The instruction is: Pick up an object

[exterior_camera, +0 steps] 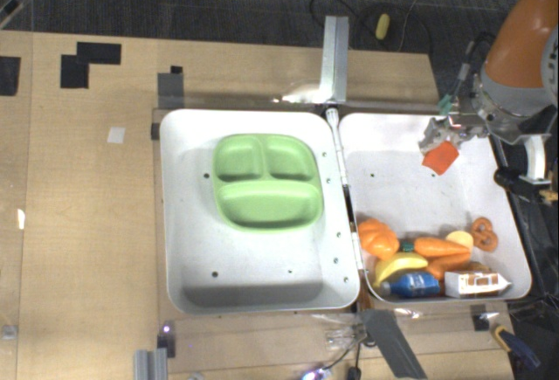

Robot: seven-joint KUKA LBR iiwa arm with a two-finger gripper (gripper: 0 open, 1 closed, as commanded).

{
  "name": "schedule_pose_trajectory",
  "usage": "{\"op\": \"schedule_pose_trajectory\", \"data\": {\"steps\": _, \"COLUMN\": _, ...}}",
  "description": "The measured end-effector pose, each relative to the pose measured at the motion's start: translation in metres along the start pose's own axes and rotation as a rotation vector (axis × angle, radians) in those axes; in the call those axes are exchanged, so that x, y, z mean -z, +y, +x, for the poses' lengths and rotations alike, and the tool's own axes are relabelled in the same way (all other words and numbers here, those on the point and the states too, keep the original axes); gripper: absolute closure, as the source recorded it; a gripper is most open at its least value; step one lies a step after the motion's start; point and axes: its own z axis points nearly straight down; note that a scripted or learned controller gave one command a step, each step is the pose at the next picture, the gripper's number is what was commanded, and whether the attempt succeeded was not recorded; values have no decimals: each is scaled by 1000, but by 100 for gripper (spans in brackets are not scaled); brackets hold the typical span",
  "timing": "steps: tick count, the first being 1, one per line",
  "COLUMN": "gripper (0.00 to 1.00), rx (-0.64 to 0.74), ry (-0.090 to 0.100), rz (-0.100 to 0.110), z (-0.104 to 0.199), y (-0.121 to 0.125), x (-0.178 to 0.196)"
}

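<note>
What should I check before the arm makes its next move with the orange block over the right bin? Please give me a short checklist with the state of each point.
1. Block in grasp: the orange block hangs at the tips of the pincer, above the bin floor. Ok.
2. Grip firmness: how deep the block sits cannot be seen. Cannot tell.
3. Block lifted off other items: it is apart from the pile at the near end of the right bin. Ok.
4. Drop spot in the left bin: the green tray takes the middle, bare floor around it. Ok.
5. Path across the divider: clearance height is not visible. Cannot tell.
</note>
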Motion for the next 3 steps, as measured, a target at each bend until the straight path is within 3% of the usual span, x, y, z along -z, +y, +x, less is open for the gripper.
{"op": "schedule_pose_trajectory", "data": {"steps": 1, "gripper": 0, "rx": 0, "ry": 0, "rz": 1, "z": 0, "y": 0, "x": 0}}
{"op": "schedule_pose_trajectory", "data": {"steps": 2, "gripper": 0, "rx": 26, "ry": -1, "rz": -2, "z": -3, "y": 4, "x": -108}}
{"op": "schedule_pose_trajectory", "data": {"steps": 3, "gripper": 0, "rx": 26, "ry": -1, "rz": -2, "z": -3, "y": 5, "x": -107}}
